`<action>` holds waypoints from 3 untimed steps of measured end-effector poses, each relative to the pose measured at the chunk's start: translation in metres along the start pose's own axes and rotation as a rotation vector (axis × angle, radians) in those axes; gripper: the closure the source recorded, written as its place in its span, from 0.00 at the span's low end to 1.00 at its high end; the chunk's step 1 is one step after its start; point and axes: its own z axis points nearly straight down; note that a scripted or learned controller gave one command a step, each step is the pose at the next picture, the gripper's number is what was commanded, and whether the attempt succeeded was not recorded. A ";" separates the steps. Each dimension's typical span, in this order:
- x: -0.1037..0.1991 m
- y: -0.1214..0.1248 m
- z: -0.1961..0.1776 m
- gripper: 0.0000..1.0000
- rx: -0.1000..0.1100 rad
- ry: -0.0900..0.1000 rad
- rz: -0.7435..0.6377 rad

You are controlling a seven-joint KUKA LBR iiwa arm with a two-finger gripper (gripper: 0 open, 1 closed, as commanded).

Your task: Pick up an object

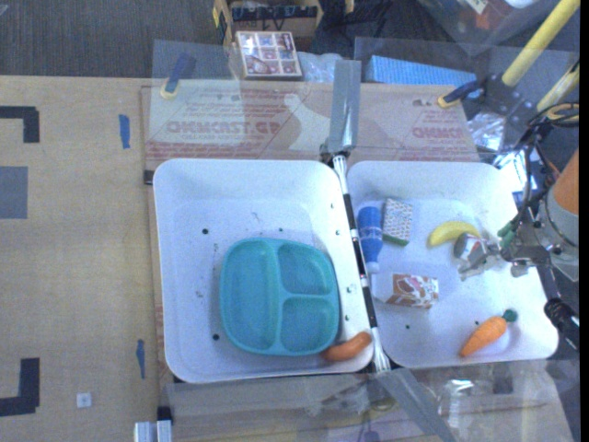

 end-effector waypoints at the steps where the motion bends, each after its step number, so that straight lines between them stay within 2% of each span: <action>1: -0.026 0.082 0.084 0.00 -0.004 -0.003 0.078; 2: -0.029 0.134 0.101 0.00 -0.006 -0.001 0.016; 3: -0.028 0.136 0.089 1.00 -0.011 -0.004 0.012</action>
